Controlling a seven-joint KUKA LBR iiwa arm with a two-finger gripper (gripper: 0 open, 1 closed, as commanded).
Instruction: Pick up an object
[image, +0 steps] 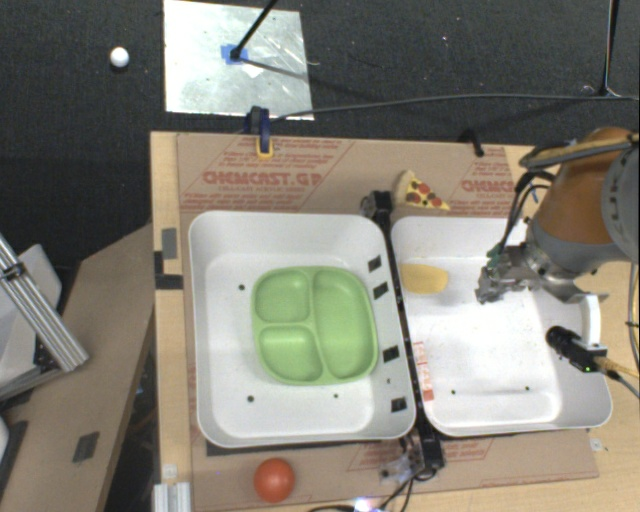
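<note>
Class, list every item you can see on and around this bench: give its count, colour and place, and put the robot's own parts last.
Bins: 2, white, side by side on the bench; left bin, right bin.
Divided tray: 1, green, in the left bin.
Yellow piece: 1, pale yellow, right bin, upper left.
Toy pizza slice: 1, yellow with red spots, on the board behind the bins.
Ball: 1, red-orange, front of the board.
Small ball: 1, white, dark floor, top left.
Arm: 1, grey and orange, over the right bin.
Gripper: 1, dark grey, right of the yellow piece.

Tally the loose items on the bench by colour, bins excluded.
Green: 1, divided tray
Yellow: 2, pale piece, pizza slice
Red-orange: 1, ball
Total: 4
</note>
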